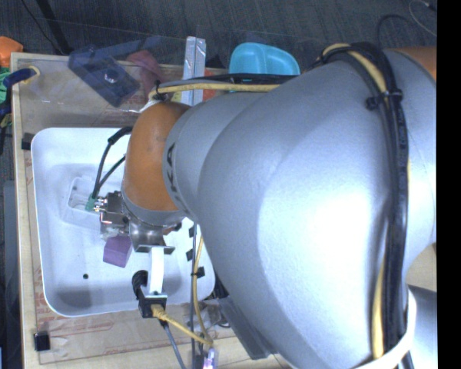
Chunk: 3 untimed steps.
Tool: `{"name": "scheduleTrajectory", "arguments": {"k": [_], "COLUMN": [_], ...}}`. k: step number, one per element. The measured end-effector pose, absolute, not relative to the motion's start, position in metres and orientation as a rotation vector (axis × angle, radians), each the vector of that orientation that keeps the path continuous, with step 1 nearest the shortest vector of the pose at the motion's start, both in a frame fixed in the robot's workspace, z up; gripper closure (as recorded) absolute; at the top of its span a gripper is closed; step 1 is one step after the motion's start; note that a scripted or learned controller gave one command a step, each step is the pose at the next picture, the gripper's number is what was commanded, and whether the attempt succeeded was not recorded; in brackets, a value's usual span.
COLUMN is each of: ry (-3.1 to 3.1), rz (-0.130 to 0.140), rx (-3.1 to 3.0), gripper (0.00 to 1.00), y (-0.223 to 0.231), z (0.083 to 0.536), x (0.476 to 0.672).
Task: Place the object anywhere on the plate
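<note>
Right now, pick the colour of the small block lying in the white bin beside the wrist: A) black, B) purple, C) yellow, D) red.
B: the small block lying on the white bin floor, just left of the gripper hardware, is plainly purple.

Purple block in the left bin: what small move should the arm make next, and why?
Probably a short lift straight up, then a check. The purple block sits right beside the gripper, low in the left bin, but the arm's bulk hides whether it is gripped, and the plate cannot be made out. A small rise would show whether the block comes along.
</note>
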State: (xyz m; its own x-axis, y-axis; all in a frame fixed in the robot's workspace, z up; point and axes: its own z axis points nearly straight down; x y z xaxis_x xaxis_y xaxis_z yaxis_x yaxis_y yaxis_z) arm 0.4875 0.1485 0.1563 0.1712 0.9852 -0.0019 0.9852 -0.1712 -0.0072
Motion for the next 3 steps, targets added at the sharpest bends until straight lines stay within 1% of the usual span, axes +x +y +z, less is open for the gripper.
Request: {"name": "scheduleTrajectory", "arguments": {"k": [1,2,3], "ry": [-2.383,-2.228,-2.354], "rz": [0.004,0.006,0.003], "rx": [-2.045,-2.211,-2.077], "gripper": [1.00,1.00,1.00], "y": [0.078,0.155,0.076], "z": [0.190,0.233,0.264], "x": [0.547,0.475,0.505]}}
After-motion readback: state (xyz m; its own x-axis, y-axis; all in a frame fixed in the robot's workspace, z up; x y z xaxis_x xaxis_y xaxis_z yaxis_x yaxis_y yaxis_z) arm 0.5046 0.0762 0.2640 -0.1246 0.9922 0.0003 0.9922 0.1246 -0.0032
